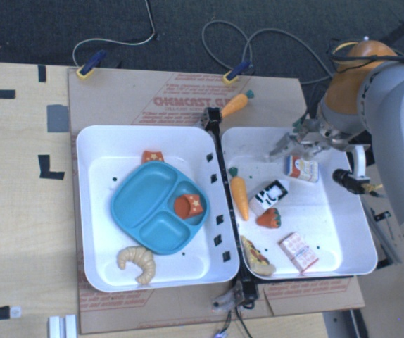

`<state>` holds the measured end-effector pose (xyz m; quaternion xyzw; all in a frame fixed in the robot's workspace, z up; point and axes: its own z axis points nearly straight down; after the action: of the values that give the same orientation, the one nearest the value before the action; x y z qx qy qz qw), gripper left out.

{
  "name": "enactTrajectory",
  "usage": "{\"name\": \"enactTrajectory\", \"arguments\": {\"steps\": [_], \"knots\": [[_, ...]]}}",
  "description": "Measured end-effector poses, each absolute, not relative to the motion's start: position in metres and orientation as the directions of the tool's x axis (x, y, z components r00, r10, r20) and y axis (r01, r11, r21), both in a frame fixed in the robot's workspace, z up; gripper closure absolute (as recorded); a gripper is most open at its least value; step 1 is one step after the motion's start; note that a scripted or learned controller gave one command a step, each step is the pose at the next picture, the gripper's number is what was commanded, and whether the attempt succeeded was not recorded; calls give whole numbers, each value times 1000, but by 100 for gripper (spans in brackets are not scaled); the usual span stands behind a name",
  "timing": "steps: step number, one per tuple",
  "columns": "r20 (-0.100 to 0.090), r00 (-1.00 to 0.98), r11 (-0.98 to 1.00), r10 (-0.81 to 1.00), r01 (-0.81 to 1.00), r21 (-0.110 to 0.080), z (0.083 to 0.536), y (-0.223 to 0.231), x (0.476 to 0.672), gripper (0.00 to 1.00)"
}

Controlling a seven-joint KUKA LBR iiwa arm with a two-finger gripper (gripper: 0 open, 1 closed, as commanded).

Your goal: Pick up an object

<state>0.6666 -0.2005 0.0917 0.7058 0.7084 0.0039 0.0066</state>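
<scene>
- The sandwich piece (pixel 257 258) lies nearest the camera, at the right bin's (pixel 350 255) front edge.
- My gripper (pixel 302 141) hangs in this bin's far part; if it is released or clenched, I cannot tell.
- The small carton (pixel 303 168) lies just under it, toward the front, its long axis across the bin.

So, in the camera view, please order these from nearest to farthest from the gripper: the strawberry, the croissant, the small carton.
Gripper is over the right bin.
1. Small carton, right bin, just beside it.
2. Strawberry, right bin, middle.
3. Croissant, left bin, near corner.
</scene>
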Motion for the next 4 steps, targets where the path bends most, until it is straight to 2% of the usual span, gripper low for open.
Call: {"name": "enactTrajectory", "arguments": {"steps": [1, 2, 3, 4], "knots": [[-8, -4, 4, 1000, 1000, 21, 93, -204, 643, 0], [-1, -3, 3, 1000, 1000, 3, 85, -168, 670, 0], [-4, 0, 0, 1000, 1000, 4, 87, -218, 638, 0], [-2, -1, 2, 1000, 1000, 4, 87, -178, 624, 0]]}}
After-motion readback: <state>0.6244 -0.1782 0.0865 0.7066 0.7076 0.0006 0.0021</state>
